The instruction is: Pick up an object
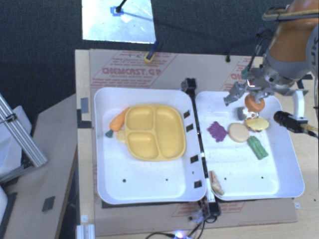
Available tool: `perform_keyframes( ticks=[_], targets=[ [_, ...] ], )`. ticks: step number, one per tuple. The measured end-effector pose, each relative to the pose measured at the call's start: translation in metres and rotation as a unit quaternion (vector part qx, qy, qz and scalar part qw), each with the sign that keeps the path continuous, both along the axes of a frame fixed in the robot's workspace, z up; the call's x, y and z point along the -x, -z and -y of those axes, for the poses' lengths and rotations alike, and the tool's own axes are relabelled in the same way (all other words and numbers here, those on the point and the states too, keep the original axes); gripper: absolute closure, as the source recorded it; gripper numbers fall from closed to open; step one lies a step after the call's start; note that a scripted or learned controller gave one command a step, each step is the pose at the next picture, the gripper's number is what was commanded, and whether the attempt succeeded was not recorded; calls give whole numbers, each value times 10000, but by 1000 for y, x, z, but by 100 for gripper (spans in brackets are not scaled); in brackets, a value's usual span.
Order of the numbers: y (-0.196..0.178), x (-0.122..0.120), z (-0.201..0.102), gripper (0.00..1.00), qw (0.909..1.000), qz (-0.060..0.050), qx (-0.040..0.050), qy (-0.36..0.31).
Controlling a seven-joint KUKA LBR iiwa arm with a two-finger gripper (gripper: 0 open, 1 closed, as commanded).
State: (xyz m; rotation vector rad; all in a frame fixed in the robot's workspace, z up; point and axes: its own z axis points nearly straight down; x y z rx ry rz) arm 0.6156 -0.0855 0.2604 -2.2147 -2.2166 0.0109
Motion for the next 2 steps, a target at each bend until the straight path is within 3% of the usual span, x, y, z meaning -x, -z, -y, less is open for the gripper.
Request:
perform_keyframes(
  ticks=[1,2],
  targets=[
    [-7,-2,0,0,10000,59,5,-9],
    [39,3,-7,0,10000,43,2,-4]
  ],
)
